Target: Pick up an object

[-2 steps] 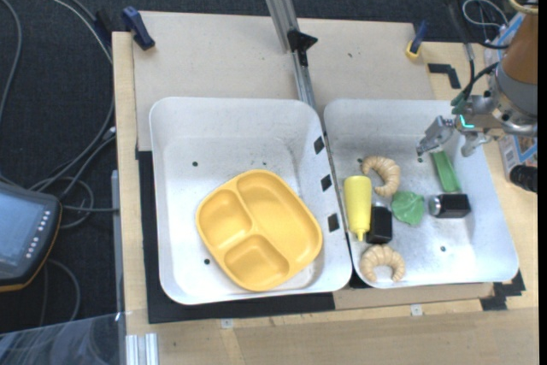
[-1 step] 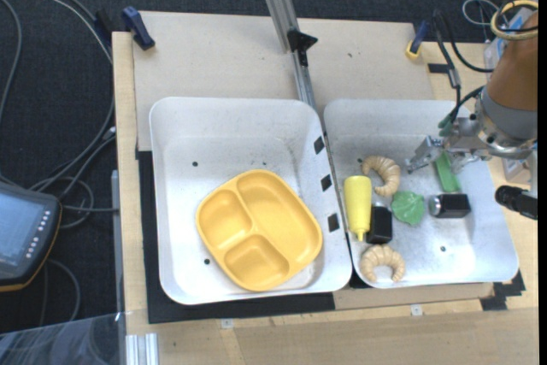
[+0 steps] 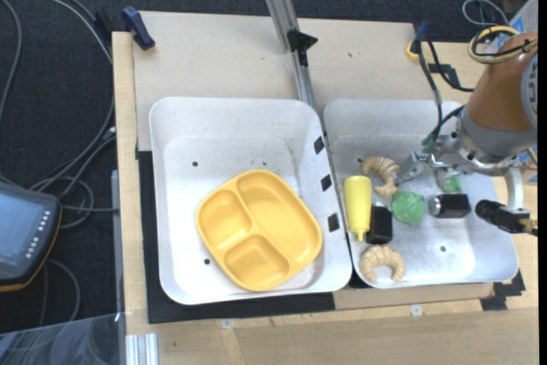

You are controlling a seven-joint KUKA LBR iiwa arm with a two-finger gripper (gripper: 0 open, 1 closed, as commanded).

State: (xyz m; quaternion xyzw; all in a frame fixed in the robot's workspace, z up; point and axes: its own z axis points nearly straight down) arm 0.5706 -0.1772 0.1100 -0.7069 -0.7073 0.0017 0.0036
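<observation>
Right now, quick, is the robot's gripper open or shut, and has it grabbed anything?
Gripper: cannot be told from this view. It hangs over the right bin, near the green object, with nothing visibly held.

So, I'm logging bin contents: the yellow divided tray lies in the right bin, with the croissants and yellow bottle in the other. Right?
Not quite: the camera view shows the yellow divided tray in the left bin; the croissants and yellow bottle lie in the right bin.

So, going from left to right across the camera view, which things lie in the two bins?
Yellow divided plate → yellow bottle → croissant → green object → black cylinder
</observation>
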